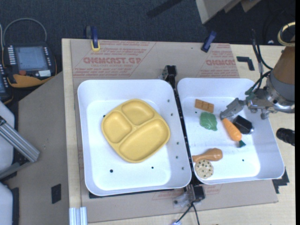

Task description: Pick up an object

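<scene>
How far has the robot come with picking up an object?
Done: the gripper has reached the right bin, just above the carrot. In hand: nothing visibly lifted; the carrot lies on the bin floor. Left: grasp and raise an object.

Orange carrot (231, 129) (toy, perhaps) lying aslant.

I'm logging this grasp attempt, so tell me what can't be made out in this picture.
- Gripper: whether it holds anything; the dark fingertip overlaps the toy carrot, contact unclear.
- Arm: cut off by the right edge.
- Small dark green piece beside the carrot: too small to identify.
- Handheld screen, far left: text too small.
</scene>
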Motion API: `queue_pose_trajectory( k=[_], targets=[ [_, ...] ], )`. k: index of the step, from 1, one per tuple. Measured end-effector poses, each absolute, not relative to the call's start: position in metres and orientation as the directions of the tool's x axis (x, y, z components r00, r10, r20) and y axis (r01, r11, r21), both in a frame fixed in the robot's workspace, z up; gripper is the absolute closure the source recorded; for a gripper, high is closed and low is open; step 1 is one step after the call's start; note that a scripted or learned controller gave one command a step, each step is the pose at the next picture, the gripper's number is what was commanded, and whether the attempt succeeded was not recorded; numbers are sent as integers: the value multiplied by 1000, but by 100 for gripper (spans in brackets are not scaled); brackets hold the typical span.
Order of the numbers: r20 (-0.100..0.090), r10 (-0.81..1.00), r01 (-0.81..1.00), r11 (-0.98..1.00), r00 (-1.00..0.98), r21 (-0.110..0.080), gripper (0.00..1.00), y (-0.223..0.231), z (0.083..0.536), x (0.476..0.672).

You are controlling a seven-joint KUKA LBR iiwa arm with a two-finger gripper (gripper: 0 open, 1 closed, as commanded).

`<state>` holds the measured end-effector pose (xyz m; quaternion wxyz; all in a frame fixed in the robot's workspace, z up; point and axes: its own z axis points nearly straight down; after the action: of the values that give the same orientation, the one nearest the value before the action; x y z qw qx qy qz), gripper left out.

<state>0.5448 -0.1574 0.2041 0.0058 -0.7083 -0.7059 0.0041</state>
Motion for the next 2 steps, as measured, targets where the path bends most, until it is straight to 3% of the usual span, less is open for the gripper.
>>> queue_pose_trajectory(
  k=[1, 2],
  targets=[
    [0, 1000, 1000, 0, 0, 0, 0, -157, 212, 548],
    [2, 1000, 1000, 0, 0, -6, 0, -150, 151, 545]
  ],
)
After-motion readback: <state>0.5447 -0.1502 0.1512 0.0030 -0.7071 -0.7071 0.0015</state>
